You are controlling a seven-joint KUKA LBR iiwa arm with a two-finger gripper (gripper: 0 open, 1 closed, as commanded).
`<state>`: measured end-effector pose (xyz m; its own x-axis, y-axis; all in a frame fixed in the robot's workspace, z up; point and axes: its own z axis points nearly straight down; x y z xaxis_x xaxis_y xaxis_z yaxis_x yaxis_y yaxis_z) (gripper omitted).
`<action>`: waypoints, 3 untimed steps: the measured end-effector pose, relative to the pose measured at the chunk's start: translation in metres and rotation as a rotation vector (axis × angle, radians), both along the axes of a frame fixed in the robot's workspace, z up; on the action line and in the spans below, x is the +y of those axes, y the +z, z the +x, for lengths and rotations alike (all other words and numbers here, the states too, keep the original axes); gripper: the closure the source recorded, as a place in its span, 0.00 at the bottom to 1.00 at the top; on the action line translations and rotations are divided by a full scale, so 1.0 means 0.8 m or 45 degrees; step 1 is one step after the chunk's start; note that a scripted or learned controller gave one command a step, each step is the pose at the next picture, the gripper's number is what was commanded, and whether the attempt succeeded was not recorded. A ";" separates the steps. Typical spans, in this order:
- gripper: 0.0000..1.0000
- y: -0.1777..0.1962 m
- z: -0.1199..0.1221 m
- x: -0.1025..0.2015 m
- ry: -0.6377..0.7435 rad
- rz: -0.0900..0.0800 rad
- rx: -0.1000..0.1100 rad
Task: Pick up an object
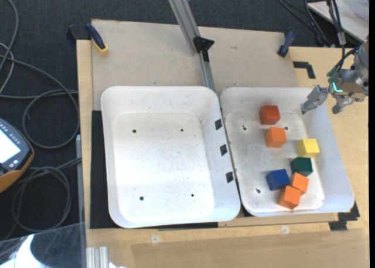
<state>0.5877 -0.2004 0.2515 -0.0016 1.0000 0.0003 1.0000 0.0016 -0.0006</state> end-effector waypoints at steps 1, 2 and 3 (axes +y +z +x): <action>0.00 -0.057 0.002 -0.009 -0.002 0.001 0.005; 0.00 -0.110 0.000 -0.008 -0.001 0.002 0.006; 0.00 -0.178 -0.002 -0.005 -0.002 0.006 -0.010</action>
